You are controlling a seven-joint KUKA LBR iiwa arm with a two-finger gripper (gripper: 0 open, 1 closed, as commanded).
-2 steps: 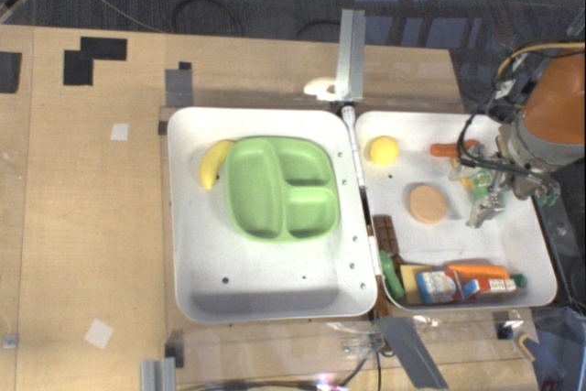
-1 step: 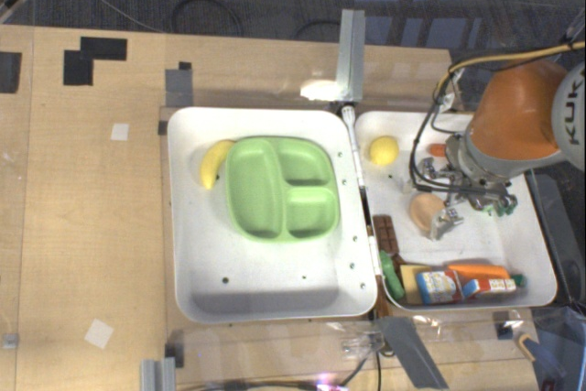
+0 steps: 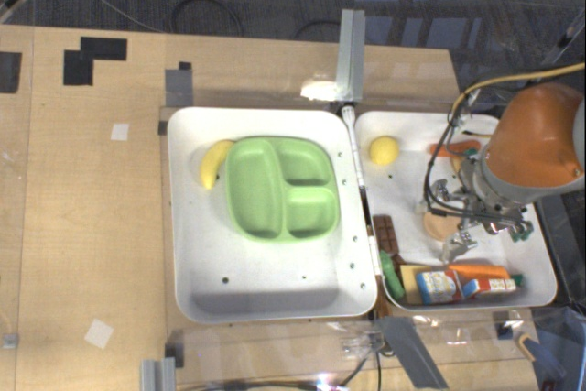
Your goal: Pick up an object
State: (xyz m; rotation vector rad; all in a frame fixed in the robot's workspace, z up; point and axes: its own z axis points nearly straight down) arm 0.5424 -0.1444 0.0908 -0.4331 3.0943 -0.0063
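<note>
Camera view shows the tool (image 3: 461, 238) low in the right white bin (image 3: 403, 188), poised over a flat tan round object (image 3: 438, 223) lying just beside a small orange-and-blue carton (image 3: 462, 282); whether the tool grips anything I cannot tell. That tan piece looks light and thin, so it is probably best pinched across its edges. A yellow ball (image 3: 384, 149) sits well apart, likely smooth and prone to rolling.
</note>
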